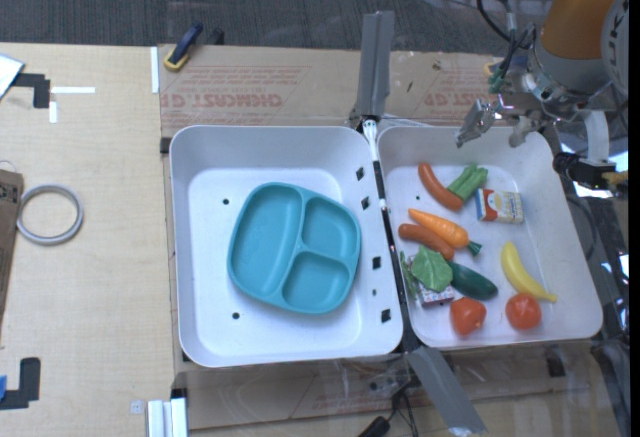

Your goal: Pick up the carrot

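Your carrot (438, 224) lies near the middle of the right bin (575, 255), tilted, with its green tip pointing toward the banana (523, 272). Just below the carrot and touching it sits a sausage-like orange piece (425, 238), and above the carrot you see a red chili pepper (438, 185) beside a green vegetable (467, 180). A small juice carton (499, 207) rests to the carrot's upper right. Below the carrot sit a leafy green (432, 270), a dark cucumber (472, 280) and two tomatoes (467, 315). Your gripper (500, 128) hovers over the bin's far edge, well above the carrot, its two fingers spread apart with nothing between them. Left of the carrot, the other bin (190, 245) holds a blue divided plate (295, 247).
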